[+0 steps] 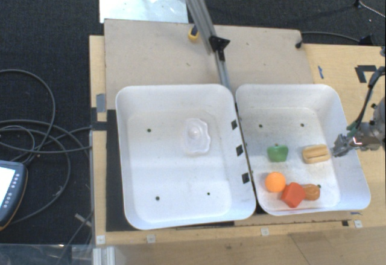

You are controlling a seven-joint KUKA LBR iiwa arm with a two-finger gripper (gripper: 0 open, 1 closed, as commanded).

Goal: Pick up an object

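The tool sits at the right bin's right rim — its opening unreadable — just beside a tan block, nothing visibly held.

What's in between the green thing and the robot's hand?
The tan block lies between the green thing and the hand, in the right bin, as the camera view shows.
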